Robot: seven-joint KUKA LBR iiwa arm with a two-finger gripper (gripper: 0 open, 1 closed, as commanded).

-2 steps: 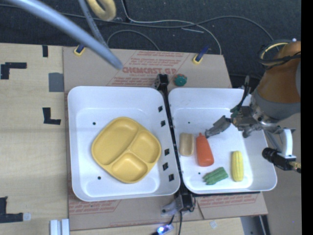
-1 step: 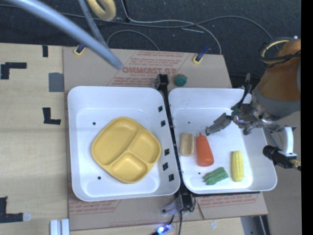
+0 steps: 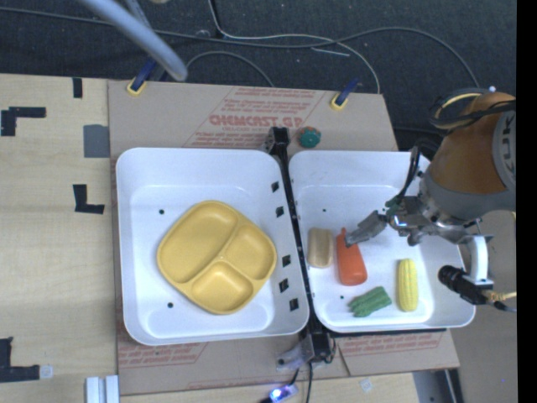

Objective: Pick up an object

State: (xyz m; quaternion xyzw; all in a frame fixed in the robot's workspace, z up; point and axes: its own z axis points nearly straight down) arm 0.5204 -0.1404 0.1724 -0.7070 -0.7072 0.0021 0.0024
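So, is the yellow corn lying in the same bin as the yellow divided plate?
No, the corn lies in the right bin, while the yellow plate lies in the left bin.

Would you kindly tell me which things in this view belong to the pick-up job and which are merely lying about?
Job in hand:
gripper, over the right bin
orange carrot, just below it
beige bread piece
yellow corn cob
green vegetable

Lying about:
left bin
yellow divided plate in it
teal knob behind the bins

A yellow divided plate (image 3: 216, 256) lies in the left bin (image 3: 134, 225).
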